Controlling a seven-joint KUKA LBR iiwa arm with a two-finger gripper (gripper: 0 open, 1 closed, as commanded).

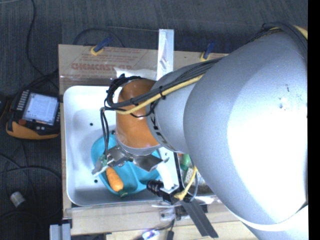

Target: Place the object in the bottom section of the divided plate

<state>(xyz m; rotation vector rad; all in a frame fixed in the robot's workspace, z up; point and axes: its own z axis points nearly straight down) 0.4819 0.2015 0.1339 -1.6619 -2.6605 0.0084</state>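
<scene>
arm [240,134] reaches in from the right and covers most of the desk, its orange band [135,116] sits over the left white bin [77,149]. claw [106,164] hangs low over the blue divided plate [127,181], which lies in the near half of that bin, partly hidden under the wrist. orange object, looks like a carrot [114,179], lies on the plate's near-left part, just beside and a bit nearer than the claw tip. cannot tell if the carrot is pinched or already resting free: the metal tip seems to touch its far end, but the grip state is not readable from this angle, so cannot tell open or closed. plate dividers are mostly blocked by the arm, so which section the carrot is over is a judgement; it looks like the near (bottom) one. to do this step well: keep the carrot low over the plate before letting go so it doesn't bounce or roll, and make sure the whole length sits inside the near section, not lying across a divider ridge or the near rim. if it is still held, release straight down, then lift vertically so the claw doesn't drag it toward the left edge. risk: the carrot is round and tapered, so it can roll off the shallow plate into the bin. green item [186,160] shows just right of the plate, a handheld pendant [36,111] lies on the floor to the left, both out of the way.
</scene>
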